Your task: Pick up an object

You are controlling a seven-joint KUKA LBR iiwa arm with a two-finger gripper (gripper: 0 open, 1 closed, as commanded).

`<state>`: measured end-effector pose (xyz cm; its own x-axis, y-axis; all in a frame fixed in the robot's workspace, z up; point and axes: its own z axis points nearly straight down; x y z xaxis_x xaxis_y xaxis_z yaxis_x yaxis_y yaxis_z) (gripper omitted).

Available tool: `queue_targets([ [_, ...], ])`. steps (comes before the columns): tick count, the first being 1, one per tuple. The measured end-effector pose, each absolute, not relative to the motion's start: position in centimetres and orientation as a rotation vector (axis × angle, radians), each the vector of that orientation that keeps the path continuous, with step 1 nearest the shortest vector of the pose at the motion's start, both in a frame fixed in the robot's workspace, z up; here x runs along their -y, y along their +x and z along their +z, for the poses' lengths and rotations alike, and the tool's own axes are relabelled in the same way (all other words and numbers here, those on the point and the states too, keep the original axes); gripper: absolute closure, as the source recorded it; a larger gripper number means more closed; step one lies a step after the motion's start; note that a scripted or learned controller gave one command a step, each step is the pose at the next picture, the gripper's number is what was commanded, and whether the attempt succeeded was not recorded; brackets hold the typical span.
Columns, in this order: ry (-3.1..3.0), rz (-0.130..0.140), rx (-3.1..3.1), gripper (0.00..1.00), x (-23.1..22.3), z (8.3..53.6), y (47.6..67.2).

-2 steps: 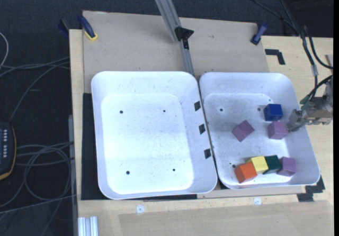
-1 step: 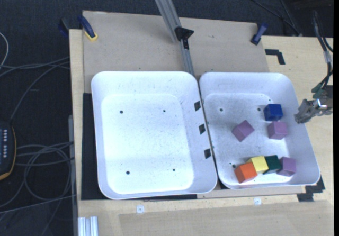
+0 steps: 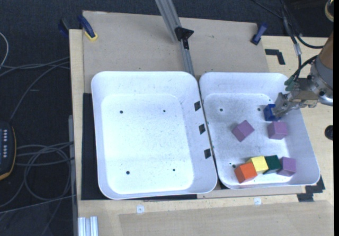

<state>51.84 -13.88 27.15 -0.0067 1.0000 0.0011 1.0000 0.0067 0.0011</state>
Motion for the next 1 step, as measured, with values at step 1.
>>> queue_targets([
  [1,-2.215,-0.005,2.231,1.00,9.58,27.57,54.61],
])
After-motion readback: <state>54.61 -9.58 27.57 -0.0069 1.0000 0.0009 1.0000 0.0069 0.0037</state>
